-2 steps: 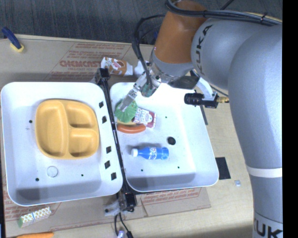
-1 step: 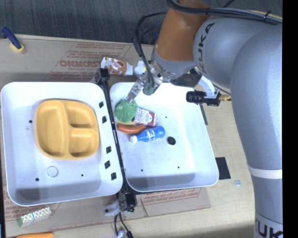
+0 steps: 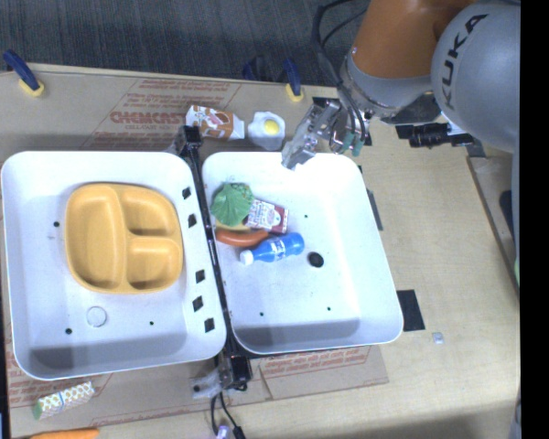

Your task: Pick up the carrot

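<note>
Two white bins sit side by side on the bench. From the camera view, the left bin holds a yellow tray with three dips in it. The right bin holds a little heap of things near its left wall. The carrot lies there on its side — orange, long and thin. A green leafy thing lies partly over its top, a small red carton is just above it, and a blue bottle touches its right end.

The gripper hangs over the back rim of the right bin, well apart from the carrot. Its jaws are parted and hold nothing.

I think the carrot is light, hard and smooth — maybe a bit slippery. The best place to pinch looks like its bare middle, across the thin way, between the green thing and the bottle. It is crowded there, so the bottle could get bumped.
</note>
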